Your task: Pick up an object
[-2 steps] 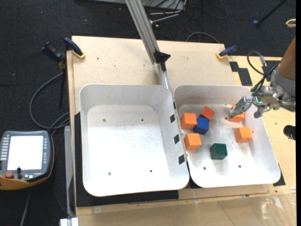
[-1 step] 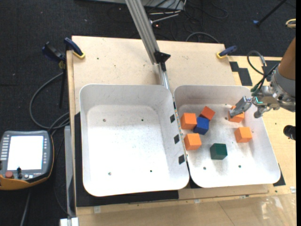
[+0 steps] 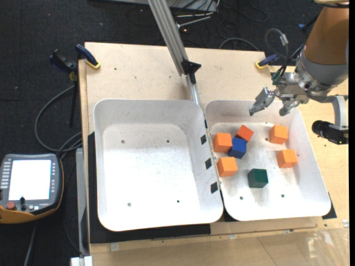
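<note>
Fingers [image 3: 273, 103] spread above blocks; no readable writing.

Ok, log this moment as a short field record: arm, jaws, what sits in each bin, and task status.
arm: reaches in from the right, gripper above the far edge of the right bin
jaws: spread open, nothing between them
right bin contents: five orange blocks, one blue block, one dark green block
stacking: blue block touches two orange ones
left bin: no blocks seen
task status: no object picked up yet
</note>
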Available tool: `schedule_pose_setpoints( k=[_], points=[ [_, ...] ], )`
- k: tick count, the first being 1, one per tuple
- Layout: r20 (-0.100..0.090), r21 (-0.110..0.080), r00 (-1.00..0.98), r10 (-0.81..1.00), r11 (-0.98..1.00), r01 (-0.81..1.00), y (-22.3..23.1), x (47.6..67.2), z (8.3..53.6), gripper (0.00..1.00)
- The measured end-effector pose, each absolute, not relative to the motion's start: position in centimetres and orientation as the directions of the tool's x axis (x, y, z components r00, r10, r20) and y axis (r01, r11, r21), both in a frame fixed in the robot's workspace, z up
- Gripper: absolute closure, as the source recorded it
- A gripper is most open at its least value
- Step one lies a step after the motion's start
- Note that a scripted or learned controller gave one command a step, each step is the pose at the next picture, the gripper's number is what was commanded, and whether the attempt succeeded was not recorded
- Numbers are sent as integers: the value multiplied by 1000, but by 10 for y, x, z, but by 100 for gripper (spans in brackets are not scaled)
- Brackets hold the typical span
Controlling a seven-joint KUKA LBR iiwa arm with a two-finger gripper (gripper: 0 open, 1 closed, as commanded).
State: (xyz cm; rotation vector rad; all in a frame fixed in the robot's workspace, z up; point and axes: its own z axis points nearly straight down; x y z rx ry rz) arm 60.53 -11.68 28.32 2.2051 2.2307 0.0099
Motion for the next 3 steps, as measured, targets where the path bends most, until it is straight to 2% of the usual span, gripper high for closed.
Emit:
schedule_pose_setpoints(
  k=[1, 2, 3],
  points=[
    [2, 5, -10, 1000, 10, 1000, -48, 638, 309, 0],
    [-1, 0, -3, 1000, 3, 1000, -53, 636, 308, 0],
    [-1, 9, 3, 1000, -3, 1000, -66, 542, 410, 0]
  ],
)
